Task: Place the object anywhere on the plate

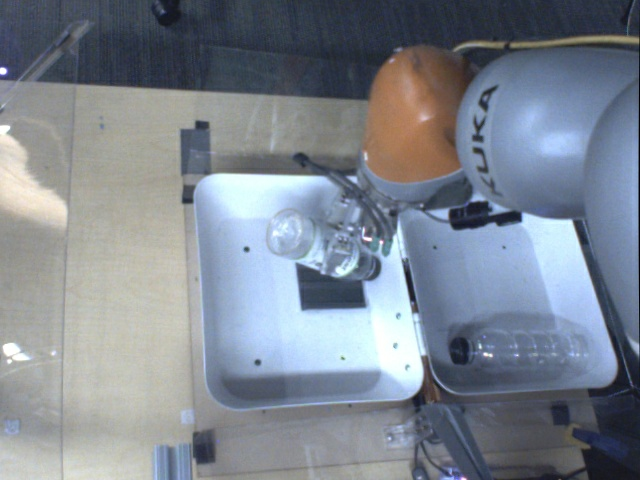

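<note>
A small clear plastic container (292, 236) lies on its side in the upper middle of the left bin (230, 348), its round end pointing left. Its right end sits between the fingers of my gripper (349, 245), which is shut on it below the orange band of the arm. The plate (330, 293) is a flat dark square on the bin floor. It lies just below the gripper and the container, and its upper edge is partly hidden by them.
The right bin (590, 268) holds a clear plastic bottle (520, 348) with a dark cap, lying on its side near the front. The arm's large grey body covers the upper right. Wooden bench surrounds the bins.
</note>
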